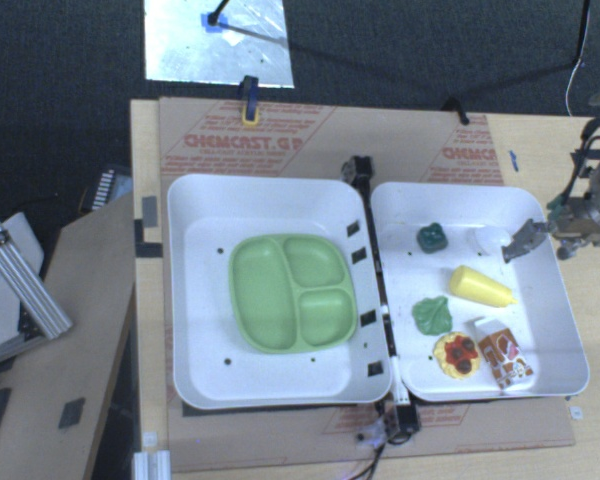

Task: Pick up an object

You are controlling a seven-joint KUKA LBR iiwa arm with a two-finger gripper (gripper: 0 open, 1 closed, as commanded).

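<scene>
A robotics lab. Two white bins (270, 193) sit on a cardboard-covered bench (310, 128). Aluminium framing (15, 278) stands beside it.

Grey metal gripper (542, 240), seemingly cabled, on grey wrist.

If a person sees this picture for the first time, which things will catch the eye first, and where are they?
The large pale green plastic plate with three compartments stands out first, lying in the middle of the left white bin. Next come the small colourful items in the right white bin: a yellow cone-shaped piece, a dark green chunky piece and a leafy green piece. The grey two-finger gripper hangs at that bin's upper right edge.
</scene>
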